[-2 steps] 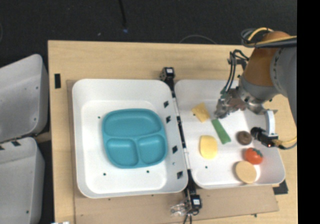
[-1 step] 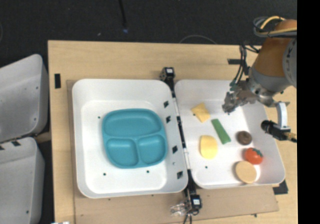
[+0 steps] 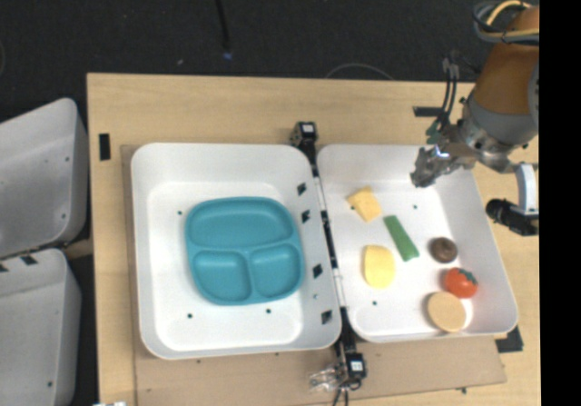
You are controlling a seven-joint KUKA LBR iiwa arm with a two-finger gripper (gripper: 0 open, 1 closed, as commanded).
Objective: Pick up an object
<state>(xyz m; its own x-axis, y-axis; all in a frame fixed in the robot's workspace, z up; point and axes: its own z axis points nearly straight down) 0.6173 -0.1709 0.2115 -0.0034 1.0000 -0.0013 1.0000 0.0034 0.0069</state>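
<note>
Two shallow white plastic bins side by side on light wooden tabletop (image 3: 109, 213). Left bin (image 3: 154, 322): teal three-compartment plastic plate (image 3: 243, 248), centred. Right bin (image 3: 490, 259): yellow wedge-shaped block (image 3: 367, 205), green flat stick (image 3: 400, 238), pale yellow rounded lump (image 3: 379, 267), small brown round object (image 3: 443, 250), red tomato-like ball (image 3: 461, 282), tan round disc (image 3: 447, 311) touching the ball. Grey arm's jaws (image 3: 427, 170) over right bin's far edge, apart from all pieces; open or closed: cannot tell.
</note>
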